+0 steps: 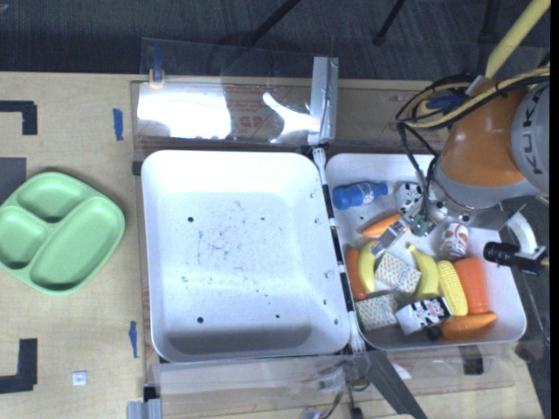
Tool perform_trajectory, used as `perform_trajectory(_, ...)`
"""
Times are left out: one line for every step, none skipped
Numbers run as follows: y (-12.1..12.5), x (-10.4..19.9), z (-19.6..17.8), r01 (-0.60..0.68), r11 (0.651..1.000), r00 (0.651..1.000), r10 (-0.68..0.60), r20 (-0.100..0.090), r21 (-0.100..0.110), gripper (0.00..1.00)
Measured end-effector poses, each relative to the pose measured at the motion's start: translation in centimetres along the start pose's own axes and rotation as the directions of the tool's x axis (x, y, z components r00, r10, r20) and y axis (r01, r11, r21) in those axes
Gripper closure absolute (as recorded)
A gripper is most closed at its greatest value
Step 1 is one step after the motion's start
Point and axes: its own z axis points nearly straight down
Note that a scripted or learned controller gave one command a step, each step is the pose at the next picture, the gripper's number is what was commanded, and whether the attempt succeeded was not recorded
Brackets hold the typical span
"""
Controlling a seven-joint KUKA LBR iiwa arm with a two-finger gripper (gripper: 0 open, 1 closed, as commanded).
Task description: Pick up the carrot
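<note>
The carrot (379, 227) looks like the short orange piece lying in the upper middle of the right bin (517, 319), just below a blue bottle (358, 195). My gripper (404, 223) is down in that bin at the carrot's right end, touching or overlapping it. The grey wrist and its orange band (480, 142) hang above and hide what lies behind the gripper. A second long orange item (469, 324) rests at the bin's front right, so which one is the carrot is not certain.
The right bin is crowded: yellow bananas (365, 271), a corn cob (450, 288), an orange block (472, 286), a checkered packet (397, 273), a small can (452, 238). The left bin (236, 251) sits beside it. A green divided plate (59, 231) lies far left.
</note>
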Motion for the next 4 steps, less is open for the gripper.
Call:
perform_trajectory(2.0, -2.8, 3.4, 0.101, 0.995, 0.995, -0.101, 0.002, -0.003, 0.00)
perform_trajectory(-0.9, -2.9, 4.1, -0.007, 1.000, 1.000, 0.007, 0.007, -0.012, 0.00)
perform_trajectory(-4.6, -3.5, 4.5, 0.121, 0.993, 0.993, -0.121, 0.003, -0.002, 0.00)
perform_trajectory(-4.5, -3.6, 3.3, 0.118, 0.993, 0.993, -0.118, 0.008, -0.008, 1.00)
